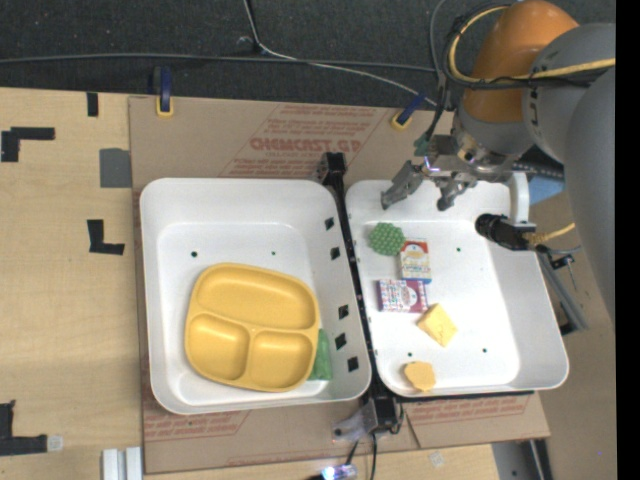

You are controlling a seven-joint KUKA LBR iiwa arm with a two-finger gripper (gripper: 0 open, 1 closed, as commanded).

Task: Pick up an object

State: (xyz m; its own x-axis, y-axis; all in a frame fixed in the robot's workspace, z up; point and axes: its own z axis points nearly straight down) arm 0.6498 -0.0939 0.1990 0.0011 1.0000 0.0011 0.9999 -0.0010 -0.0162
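A yellow divided tray fills the left bin, a green item wedged at its right edge. In the right bin, a green ball, two small printed packets, a yellow wedge and an orange piece lie along its left side. The pincer hovers spread and unladen over the far edge.

Grey arm with orange band in upper right of frame, end effector pointing down-left, fingers spread apart, holding nothing
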